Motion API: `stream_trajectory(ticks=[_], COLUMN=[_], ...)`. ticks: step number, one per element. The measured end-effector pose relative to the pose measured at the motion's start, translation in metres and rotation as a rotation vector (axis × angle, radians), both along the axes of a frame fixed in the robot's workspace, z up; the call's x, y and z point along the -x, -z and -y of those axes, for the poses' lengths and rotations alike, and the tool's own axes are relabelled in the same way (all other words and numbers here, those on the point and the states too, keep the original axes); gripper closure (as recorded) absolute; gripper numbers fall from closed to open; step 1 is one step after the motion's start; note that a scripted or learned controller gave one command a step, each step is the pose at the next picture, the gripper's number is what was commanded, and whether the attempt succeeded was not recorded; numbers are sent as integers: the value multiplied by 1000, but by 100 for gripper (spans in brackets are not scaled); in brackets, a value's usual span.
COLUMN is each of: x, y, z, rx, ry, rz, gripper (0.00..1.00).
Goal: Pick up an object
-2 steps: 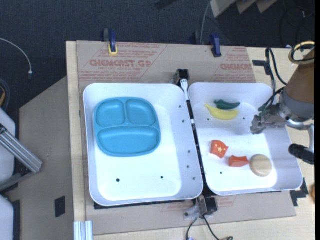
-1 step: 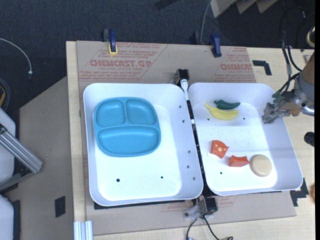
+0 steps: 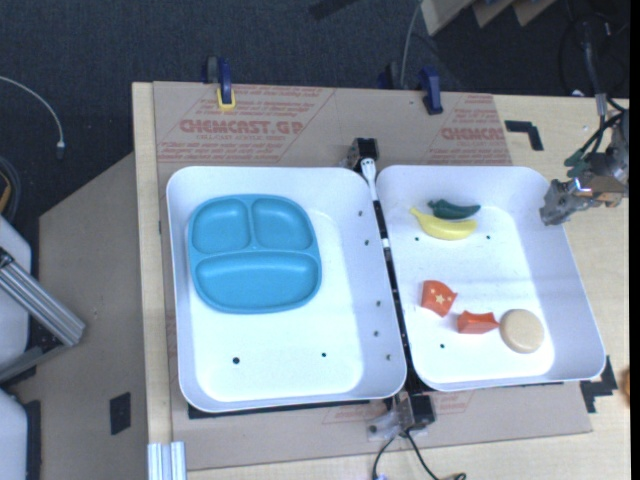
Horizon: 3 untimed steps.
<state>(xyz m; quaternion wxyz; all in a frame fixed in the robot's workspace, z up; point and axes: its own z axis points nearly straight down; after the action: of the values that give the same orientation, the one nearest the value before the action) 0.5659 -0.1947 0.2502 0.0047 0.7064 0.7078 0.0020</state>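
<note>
a: where is the end effector (image 3: pixel 558 208) sitting?

b: at the right rim of the right bin (image 3: pixel 560 298), up near that bin's far right corner. it hangs over the rim rather than over the bin's floor, well apart from everything lying inside.

a: is it open, closed, gripping something?

b: i cannot tell. it is small and dark against the rim. nothing shows up held in it.

a: what is in the right bin?

b: a yellow banana (image 3: pixel 444 227) in the far half of the right bin, with a dark green piece (image 3: pixel 455 208) touching its far side. nearer the front of the right bin, an orange-red block (image 3: pixel 437 296), then a red piece (image 3: pixel 476 321) just beside it toward the bin's front right, and a round tan piece (image 3: pixel 521 330) touching or nearly touching that red piece on its right.

a: and beside the right bin?

b: the left bin (image 3: pixel 340 358) lies against the right bin's left edge. a blue divided plate (image 3: pixel 256 253) with three compartments rests in it, on the half away from the right bin and toward the far end.

a: what do they sit on?

b: a table (image 3: pixel 150 268) topped with brown board, with two blue clamps (image 3: pixel 222 76) on the edge beyond the right bin's far side.
</note>
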Motion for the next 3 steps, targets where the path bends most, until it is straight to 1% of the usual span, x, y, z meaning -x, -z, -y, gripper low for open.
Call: stream_trajectory(ticks=[1,2,3], x=[-1,-13,-11], y=[-50,-42,-38], z=[0,-44,-91], rx=[0,-5,-6], ry=[0,-2,-3], rz=[-2,-10,-11], gripper=[100,100,100])
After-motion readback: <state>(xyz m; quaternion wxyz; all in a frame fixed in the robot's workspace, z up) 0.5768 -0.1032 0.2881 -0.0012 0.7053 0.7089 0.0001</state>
